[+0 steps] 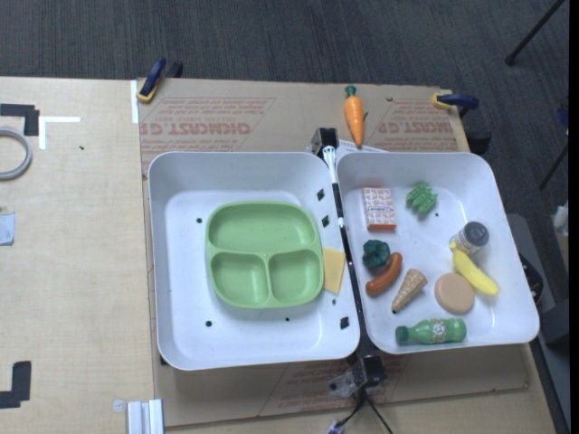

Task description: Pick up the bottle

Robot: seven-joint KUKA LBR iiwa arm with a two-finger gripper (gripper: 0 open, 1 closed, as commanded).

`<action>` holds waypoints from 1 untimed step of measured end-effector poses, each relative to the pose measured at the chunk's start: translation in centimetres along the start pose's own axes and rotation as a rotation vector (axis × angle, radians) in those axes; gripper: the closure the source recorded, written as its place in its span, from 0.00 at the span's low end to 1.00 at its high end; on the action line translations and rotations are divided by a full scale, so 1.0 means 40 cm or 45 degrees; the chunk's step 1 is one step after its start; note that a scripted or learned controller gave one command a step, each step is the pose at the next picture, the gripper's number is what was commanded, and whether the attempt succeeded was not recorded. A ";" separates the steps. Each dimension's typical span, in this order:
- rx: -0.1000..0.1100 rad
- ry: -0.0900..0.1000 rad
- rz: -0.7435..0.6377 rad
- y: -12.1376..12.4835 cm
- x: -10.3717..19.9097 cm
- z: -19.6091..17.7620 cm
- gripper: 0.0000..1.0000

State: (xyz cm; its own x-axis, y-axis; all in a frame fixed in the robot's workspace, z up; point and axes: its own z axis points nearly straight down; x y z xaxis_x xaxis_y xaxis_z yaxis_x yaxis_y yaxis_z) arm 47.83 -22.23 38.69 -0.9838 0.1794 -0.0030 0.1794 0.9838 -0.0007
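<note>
Bottle (431, 332), one, green, lying in right bin (493, 177), one green tray (265, 255) in left bin (172, 242).

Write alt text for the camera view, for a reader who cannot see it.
A green bottle lies on its side at the near edge of the right white bin, among toy foods including a banana, a hot dog and an ice cream cone. The left white bin holds a green divided tray. A toy carrot lies on the cardboard behind the bins.
</note>
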 end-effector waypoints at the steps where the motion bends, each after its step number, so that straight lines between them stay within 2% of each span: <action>1: 0.001 -0.002 -0.059 0.000 0.000 -0.014 1.00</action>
State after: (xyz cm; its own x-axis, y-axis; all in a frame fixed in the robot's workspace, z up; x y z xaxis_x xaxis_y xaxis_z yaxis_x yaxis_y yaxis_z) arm 47.84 -22.24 39.24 -0.9910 0.1337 -0.0044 0.1337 0.9910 -0.0015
